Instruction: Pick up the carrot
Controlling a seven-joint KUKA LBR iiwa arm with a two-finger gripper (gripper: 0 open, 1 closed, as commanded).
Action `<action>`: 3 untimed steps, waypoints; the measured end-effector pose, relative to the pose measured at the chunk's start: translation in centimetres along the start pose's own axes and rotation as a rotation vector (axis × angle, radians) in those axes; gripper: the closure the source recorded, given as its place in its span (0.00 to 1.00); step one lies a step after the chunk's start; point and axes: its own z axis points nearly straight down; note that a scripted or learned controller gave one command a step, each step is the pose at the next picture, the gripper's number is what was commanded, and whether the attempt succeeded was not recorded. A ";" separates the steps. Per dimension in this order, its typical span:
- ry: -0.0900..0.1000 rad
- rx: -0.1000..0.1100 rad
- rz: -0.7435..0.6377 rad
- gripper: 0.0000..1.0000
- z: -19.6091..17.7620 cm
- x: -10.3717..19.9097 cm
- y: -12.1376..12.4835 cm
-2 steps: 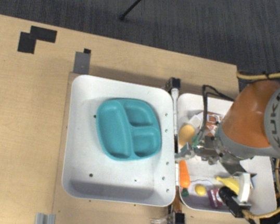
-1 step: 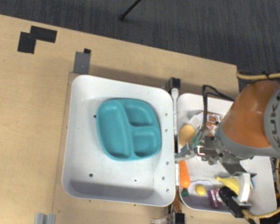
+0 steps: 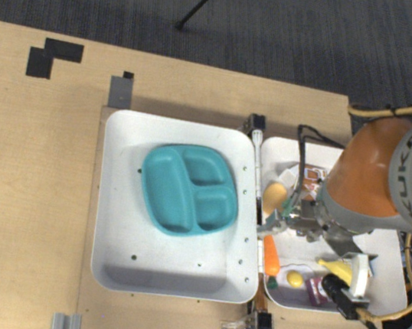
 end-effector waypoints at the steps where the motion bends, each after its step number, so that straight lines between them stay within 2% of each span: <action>1: 0.001 -0.002 0.040 0.00 4.9 -4.0 -0.5; 2: 0.000 0.001 0.043 0.00 5.1 -4.2 -0.6; 3: -0.007 -0.011 0.148 0.00 9.8 -7.4 -0.8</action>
